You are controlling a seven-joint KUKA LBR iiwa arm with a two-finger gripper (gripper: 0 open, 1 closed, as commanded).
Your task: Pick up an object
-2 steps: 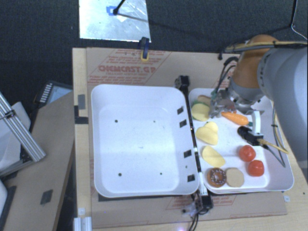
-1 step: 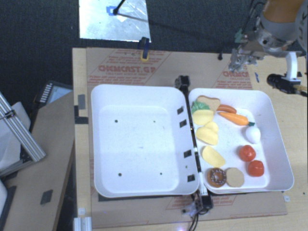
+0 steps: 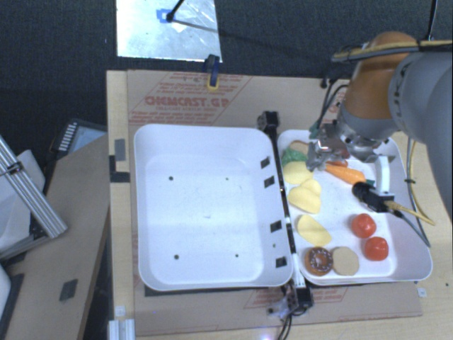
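The right bin (image 3: pixel 414 261) holds several toy foods. At its far left corner lies a green piece (image 3: pixel 293 156), with an orange carrot (image 3: pixel 345 173) to its right. My gripper (image 3: pixel 320 154) hangs low between these two, over the bin's far end, close to the carrot's left tip. I see nothing lifted. In front of them lie a pale yellow piece (image 3: pixel 295 173), a yellow heart-like piece (image 3: pixel 305 196) and a yellow slice (image 3: pixel 313 230). Near the front edge sit a brown donut (image 3: pixel 318 261), a tan round biscuit (image 3: pixel 346 261) and two red tomatoes (image 3: pixel 364 225) (image 3: pixel 376 248).
The left bin (image 3: pixel 148 147) stands beside the right one, split from it by a black clipped divider (image 3: pixel 277 190). The grey arm with its orange band (image 3: pixel 371 83) covers the right bin's far right corner. A shiny sheet (image 3: pixel 166 20) lies beyond the bench.
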